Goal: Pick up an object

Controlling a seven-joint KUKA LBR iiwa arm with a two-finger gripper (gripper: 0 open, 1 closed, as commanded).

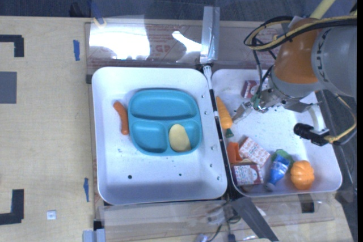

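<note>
The blue divided plastic tray [164, 120] sits in the left white bin [113, 178]. A long orange sausage-shaped toy [121, 117] lies just left of the tray. A pale yellow oval toy [180, 138] rests in the tray's lower right compartment. The right white bin [332, 178] stands right of the tray.

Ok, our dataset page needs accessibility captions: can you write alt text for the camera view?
A grey robot arm reaches from the right over the right white bin, its gripper near an orange carrot among packets and toys. The left white bin holds a blue divided tray with a yellow piece.
</note>
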